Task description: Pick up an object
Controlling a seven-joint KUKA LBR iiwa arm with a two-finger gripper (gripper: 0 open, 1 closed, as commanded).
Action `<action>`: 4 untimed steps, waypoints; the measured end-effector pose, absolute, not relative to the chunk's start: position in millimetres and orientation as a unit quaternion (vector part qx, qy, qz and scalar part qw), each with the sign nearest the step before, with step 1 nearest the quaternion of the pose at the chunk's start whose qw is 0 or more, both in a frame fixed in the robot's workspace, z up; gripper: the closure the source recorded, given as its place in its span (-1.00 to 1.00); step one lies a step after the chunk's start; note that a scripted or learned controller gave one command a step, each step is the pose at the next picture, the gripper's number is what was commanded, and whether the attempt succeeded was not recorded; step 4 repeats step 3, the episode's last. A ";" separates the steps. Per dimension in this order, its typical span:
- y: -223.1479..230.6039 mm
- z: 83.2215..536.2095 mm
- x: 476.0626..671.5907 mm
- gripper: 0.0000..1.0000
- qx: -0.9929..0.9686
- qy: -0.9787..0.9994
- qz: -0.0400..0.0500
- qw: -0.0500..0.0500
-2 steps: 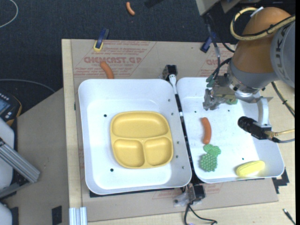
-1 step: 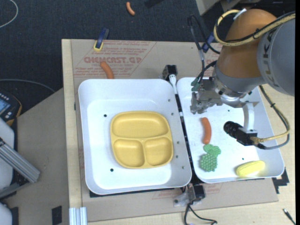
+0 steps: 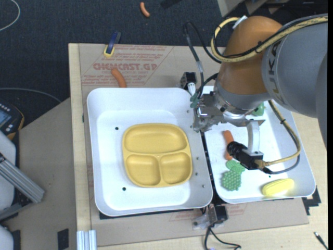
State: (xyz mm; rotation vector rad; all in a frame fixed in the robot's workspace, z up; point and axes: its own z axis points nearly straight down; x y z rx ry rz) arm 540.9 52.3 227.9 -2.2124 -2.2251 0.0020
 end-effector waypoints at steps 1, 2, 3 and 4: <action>98.8 228.8 506.9 1.00 -0.705 -0.709 0.001 0.003; 87.9 217.1 519.5 1.00 -0.708 -0.707 0.002 0.001; 89.7 235.2 513.9 1.00 -0.707 -0.707 -0.001 -0.001; 89.7 235.2 513.9 1.00 -0.707 -0.707 -0.001 -0.001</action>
